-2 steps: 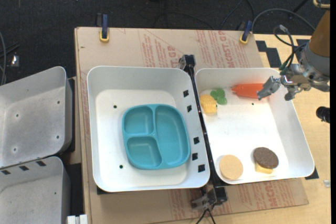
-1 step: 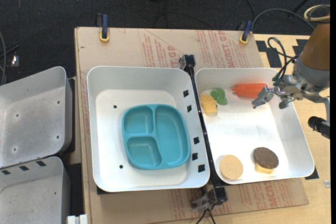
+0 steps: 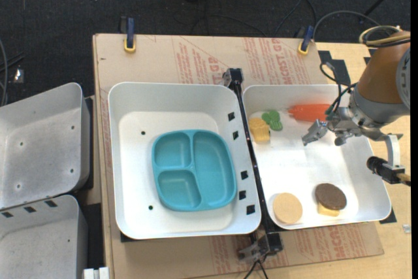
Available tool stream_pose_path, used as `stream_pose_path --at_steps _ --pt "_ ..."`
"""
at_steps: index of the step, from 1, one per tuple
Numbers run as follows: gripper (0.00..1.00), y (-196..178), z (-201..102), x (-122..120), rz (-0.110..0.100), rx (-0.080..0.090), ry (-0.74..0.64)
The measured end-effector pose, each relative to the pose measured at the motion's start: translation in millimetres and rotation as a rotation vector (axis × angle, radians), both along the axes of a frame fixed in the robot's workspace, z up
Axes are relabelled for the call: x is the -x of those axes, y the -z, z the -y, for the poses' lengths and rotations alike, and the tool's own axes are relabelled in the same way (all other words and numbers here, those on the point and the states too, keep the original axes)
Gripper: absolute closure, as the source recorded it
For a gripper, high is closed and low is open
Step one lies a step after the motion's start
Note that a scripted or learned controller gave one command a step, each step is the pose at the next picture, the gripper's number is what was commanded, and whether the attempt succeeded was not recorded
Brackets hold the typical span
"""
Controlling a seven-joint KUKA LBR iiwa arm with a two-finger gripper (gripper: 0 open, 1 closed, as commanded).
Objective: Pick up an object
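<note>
Two white bins sit side by side; the left bin (image 3: 124, 140) holds one teal divided plate (image 3: 194, 170). The right bin (image 3: 366, 166) holds five items: one orange carrot (image 3: 307, 112) at its far wall, one green piece (image 3: 272, 120), one yellow block (image 3: 260, 131), one tan disc (image 3: 287, 208) and one brown disc (image 3: 330, 196) near its front rim. The gripper (image 3: 321, 129) hangs beside the carrot, fingers spread, holding nothing. The bin's middle floor is bare.

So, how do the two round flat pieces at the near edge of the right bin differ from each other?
The tan disc is pale beige all over; the brown disc is dark brown on top with a yellowish layer beneath. The tan disc looks a little wider and lies flat, nearer the bins' divider; the brown disc looks tilted and lies farther toward the arm's side. Both are round and rest in the right bin.
</note>
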State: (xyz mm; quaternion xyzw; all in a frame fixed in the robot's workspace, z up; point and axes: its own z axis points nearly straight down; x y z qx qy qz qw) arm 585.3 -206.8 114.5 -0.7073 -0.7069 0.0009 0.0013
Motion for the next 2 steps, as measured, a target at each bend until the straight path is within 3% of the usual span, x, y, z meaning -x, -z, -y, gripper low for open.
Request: stream_pose_path --at_steps 1,2 --pt "1.0 -14 0 -1 0.006 0.002 -0.001" --pt "1.0 -67 10 -3 0.007 0.003 0.0"
